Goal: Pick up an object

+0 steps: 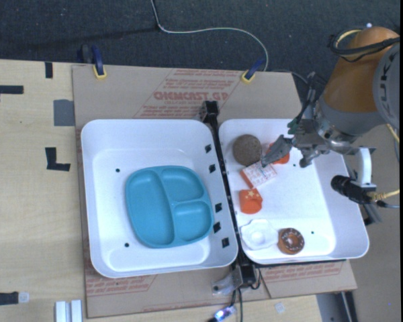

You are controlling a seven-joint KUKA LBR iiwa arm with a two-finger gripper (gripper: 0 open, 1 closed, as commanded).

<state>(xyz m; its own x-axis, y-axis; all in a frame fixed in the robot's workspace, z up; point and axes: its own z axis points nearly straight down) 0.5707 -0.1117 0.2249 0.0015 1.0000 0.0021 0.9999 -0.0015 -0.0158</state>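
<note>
Starting at the left, the wooden counter carries a few black tape marks, w/ a brown cardboard sheet clamped over it under both bins. Left shallow white plastic bin holds a light blue plastic divided plate, three compartments, lying flat approx. mid-bin. A black hinge strip runs between the two bins.

Right shallow white plastic bin holds the small stuff, all on its left half. Round brown textured ball-like object sits near the top left corner. Just below it, touching or nearly so, a white card w/ red print, tilted. Below that, a small orange plastic block, just beside the card's lower edge. Near the bottom edge: a small white round lid-like piece and, just right of it, a brown ring-shaped donut toy, close but apart.

Grey arm w/ orange band reaches in from the right. Its tool hangs over the upper part of the right bin, right of the brown ball and above the card's upper right corner. An orange-red bit shows at the tip; can't tell if the tool is apart, together or clamped on anything.
</note>
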